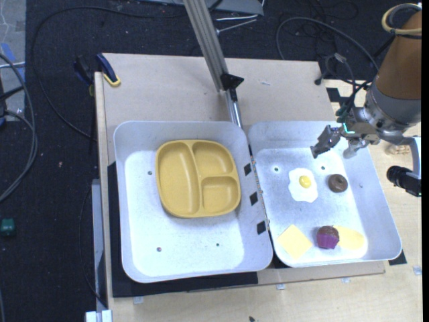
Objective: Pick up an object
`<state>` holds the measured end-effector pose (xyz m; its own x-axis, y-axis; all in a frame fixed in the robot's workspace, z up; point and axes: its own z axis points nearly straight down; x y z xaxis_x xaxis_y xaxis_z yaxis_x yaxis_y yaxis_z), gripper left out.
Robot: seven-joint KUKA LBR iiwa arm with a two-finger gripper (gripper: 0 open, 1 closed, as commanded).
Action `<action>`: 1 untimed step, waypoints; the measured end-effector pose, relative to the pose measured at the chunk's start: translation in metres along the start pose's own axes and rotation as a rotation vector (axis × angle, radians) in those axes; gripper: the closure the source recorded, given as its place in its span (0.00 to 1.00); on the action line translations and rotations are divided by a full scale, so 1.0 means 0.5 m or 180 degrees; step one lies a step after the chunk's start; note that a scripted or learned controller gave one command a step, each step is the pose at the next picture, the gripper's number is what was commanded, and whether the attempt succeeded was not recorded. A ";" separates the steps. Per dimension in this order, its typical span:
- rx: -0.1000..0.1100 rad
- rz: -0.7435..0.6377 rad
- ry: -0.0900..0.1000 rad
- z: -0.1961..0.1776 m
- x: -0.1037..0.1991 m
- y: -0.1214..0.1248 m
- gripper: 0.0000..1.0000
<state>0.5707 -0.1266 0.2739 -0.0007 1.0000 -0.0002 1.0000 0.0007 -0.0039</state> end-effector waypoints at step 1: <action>-0.0012 -0.0002 -0.0002 -0.003 0.000 0.002 0.00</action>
<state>0.5715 -0.1266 0.2756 -0.0012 1.0000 -0.0008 1.0000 0.0012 -0.0002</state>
